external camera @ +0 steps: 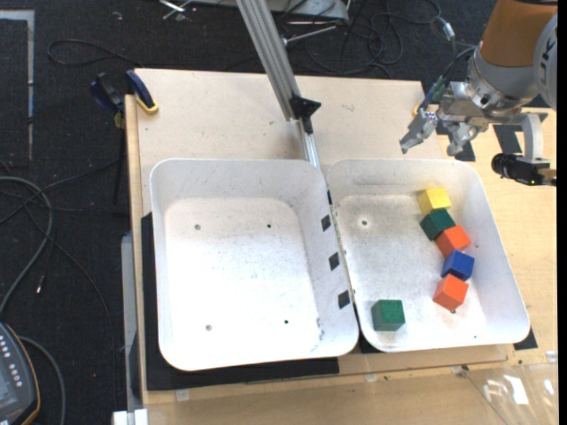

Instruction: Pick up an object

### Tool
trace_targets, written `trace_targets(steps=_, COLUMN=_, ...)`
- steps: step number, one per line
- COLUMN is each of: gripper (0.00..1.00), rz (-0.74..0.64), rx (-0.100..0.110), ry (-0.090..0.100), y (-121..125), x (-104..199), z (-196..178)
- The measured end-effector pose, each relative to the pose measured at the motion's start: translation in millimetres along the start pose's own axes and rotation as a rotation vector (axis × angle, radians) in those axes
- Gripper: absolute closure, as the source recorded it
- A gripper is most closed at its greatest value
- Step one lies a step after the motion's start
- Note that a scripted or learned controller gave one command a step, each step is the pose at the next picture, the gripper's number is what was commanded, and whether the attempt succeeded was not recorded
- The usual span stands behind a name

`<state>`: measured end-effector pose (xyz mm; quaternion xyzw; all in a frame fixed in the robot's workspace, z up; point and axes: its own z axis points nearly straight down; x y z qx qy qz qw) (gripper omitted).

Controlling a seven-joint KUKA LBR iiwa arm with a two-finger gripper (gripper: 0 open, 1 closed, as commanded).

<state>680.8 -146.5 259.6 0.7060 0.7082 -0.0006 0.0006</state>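
Observation:
The right bin (pixel 496 321) holds several small cubes. Along its right side runs a line of a yellow cube (pixel 434 199), a dark green cube (pixel 437 224), an orange-red cube (pixel 456 238), a blue cube (pixel 458 264) and another orange-red cube (pixel 451 292). A green cube (pixel 388 314) sits alone near the bin's front left. My gripper (pixel 439 138) hangs above the bench just beyond the right bin's far rim, up and slightly left of the yellow cube. Its fingers are spread open with nothing between them.
The left bin (pixel 177 184) lies beside the right one, their rims meeting at the middle. A slanted metal rail (pixel 270 47) runs from the top down to the bins' junction. A blue and yellow clamp (pixel 124 91) sits at the bench's far left corner.

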Motion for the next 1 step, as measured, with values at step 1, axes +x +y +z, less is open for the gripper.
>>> trace_targets(steps=1, gripper=0.00, rz=0.001, rx=-0.001, ry=0.001, y=-6.4, x=3.7, z=-7.9)
